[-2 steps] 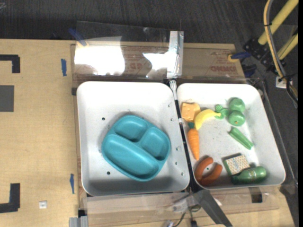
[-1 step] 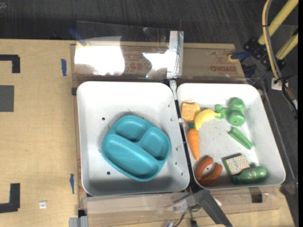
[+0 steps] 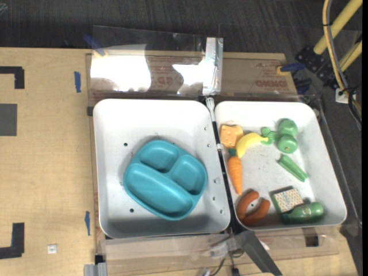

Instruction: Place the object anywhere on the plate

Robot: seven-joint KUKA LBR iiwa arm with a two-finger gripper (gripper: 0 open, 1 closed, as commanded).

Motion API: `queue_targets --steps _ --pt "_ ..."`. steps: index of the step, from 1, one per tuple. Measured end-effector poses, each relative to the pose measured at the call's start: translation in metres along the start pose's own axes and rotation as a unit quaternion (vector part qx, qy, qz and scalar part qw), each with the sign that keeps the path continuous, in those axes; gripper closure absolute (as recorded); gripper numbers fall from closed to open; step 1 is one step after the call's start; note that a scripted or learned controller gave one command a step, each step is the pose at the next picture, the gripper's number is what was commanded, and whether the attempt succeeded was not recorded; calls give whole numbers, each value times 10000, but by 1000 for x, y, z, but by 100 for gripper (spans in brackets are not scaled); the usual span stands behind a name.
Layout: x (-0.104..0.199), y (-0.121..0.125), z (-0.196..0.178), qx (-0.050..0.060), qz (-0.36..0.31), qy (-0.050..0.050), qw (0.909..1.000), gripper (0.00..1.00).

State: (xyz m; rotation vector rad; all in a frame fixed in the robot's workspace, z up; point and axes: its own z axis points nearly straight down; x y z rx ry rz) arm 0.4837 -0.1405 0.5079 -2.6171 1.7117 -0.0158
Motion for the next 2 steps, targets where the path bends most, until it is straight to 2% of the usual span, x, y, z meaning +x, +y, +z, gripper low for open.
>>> queue_targets --steps 1,2 --pt "78 -20 24 -61 1534 4 9881 100" --pt "54 14 55 -56 4538 31 8911 100"
